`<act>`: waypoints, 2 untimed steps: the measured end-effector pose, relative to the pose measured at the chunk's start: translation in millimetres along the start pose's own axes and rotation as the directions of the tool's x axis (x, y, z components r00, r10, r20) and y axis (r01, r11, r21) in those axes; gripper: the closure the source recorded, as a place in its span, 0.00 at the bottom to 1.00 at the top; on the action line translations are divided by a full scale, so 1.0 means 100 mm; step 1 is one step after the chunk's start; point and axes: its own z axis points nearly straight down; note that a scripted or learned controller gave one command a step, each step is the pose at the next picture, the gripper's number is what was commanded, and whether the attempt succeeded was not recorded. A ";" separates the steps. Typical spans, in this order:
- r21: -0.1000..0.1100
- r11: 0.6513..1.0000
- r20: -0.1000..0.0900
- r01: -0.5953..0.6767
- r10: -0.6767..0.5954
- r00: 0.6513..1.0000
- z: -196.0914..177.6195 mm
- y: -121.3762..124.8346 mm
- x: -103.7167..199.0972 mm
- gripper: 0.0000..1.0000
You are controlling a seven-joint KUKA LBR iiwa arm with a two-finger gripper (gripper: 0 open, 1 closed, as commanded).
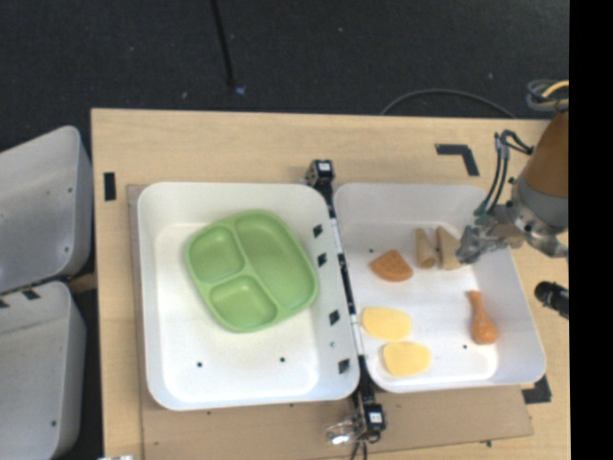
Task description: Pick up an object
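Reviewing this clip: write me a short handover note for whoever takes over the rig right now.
Claw: low in the right bin, at the tan pieces; its grip cannot be judged from this view.
Right bin also holds an orange-brown wedge, two yellow slices and an orange drumstick-shaped piece.
Left bin: green divided plate.
Done: approach to the tan pieces.
Left: confirm a grasp and lift; nothing is visibly raised yet.

Divided plate point(251, 270) in left bin point(153, 353), food pieces point(391, 265) in right bin point(517, 353)
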 end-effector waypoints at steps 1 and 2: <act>-0.001 1.000 0.000 0.009 -0.009 1.000 -0.52 0.11 0.03 1.00; 0.002 1.000 -0.001 0.010 -0.010 1.000 -0.62 0.12 0.02 1.00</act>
